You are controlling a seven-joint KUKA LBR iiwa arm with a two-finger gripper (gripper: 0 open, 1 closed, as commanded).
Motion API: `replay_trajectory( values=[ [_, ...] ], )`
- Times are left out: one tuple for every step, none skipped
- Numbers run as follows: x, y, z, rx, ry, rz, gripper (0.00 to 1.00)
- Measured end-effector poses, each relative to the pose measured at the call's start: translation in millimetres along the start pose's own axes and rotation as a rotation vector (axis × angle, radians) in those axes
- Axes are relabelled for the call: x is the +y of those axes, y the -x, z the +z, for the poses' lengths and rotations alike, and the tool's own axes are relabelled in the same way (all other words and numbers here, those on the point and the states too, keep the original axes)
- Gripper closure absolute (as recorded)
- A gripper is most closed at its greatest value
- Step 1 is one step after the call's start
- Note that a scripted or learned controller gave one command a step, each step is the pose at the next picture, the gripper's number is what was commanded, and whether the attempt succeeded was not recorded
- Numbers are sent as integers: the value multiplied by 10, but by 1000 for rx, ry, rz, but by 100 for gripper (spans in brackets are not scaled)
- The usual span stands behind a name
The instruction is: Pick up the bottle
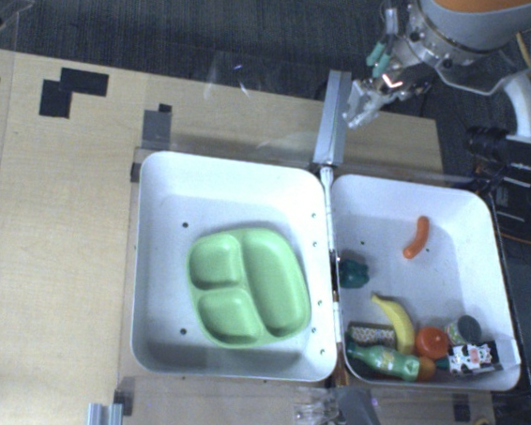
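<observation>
Above the far edge of the bench, beyond both bins, I see the hand [364, 102] hanging well apart from everything in them; I cannot tell its state. I judge the task to be at the approach step, with nothing grasped. The bottle [384, 363], green with an orange cap, lies on its side against the near wall of the right bin [490, 230], crowded by a banana [396, 321], a red ball [432, 341] and a dark packet [371, 335]. The next move calls for travel to that near edge and a descent across the bottle's body. A green tray [246, 286] sits in the left bin [168, 197]. The bench is pale wood; dark flooring lies beyond.
</observation>
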State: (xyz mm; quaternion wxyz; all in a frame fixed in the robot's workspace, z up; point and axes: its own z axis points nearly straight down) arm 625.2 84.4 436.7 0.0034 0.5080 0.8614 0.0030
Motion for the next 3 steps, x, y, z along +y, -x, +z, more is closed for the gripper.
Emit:
replay_trajectory(
  values=[
    [494,-1090,80,2,-2,221,100],
    [957,-1127,464,2,-2,142,100],
    [969,-1131,335,0,7,138,100]
  ],
)
